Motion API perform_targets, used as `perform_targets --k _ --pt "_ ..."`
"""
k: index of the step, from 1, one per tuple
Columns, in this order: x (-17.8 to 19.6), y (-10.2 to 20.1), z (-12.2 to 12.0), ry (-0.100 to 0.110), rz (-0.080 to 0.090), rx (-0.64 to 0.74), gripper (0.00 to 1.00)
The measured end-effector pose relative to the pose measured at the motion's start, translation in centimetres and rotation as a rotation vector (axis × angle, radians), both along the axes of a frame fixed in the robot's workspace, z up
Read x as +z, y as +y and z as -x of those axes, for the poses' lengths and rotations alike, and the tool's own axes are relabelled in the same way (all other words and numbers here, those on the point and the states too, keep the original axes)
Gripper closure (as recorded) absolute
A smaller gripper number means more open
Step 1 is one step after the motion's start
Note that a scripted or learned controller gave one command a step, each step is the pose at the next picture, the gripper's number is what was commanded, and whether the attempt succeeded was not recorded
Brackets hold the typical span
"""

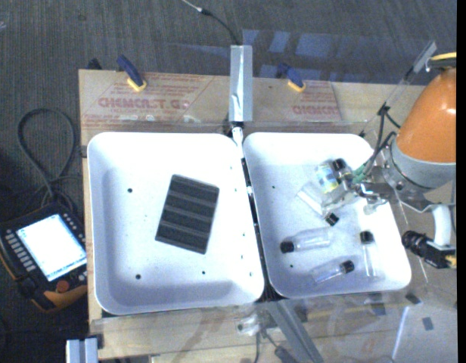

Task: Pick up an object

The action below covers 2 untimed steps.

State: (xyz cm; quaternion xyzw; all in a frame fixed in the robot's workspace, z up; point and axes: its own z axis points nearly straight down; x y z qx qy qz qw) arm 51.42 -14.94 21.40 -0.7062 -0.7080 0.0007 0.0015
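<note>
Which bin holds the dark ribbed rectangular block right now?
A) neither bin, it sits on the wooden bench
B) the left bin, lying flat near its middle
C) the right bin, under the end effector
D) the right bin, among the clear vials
B: the dark ribbed block lies flat near the middle of the left bin, while the clear vials lie in the right bin.
</note>
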Motion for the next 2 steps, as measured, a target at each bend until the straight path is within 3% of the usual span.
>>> perform_targets --k 1,2 --pt "-11.3 -5.6 -1.7 -0.001 0.000 0.001 0.00" --pt "-12.1 -6.5 -3.9 -0.011 -0.009 0.044 0.00"
